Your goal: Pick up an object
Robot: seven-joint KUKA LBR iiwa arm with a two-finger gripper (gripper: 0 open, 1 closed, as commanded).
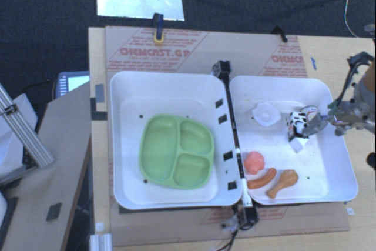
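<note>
Reaching in from the right, the grey arm brings its two-finger gripper (310, 124) over the right-hand shallow white bin (338, 153), right against a small black-and-white carton (297, 125). The carton sits tilted near the middle of that bin, and the metal fingers appear to close around its right side, though whether it is truly pinched between them or merely touched I cannot tell at this size. It also looks close to the bin floor, so I judge the lift as not yet made.

Other candidates lie untouched in the same bin: a clear plastic lid-like piece (266, 114) to the carton's left, and near the front edge a round pinkish toy fruit (254, 162), an orange toy sausage (262, 178) and a tan toy drumstick (282, 183). The left-hand white bin (126, 126) bears a pale green divided plastic plate (176, 151).

The approach seems done; a secure grip and the raise remain.
</note>
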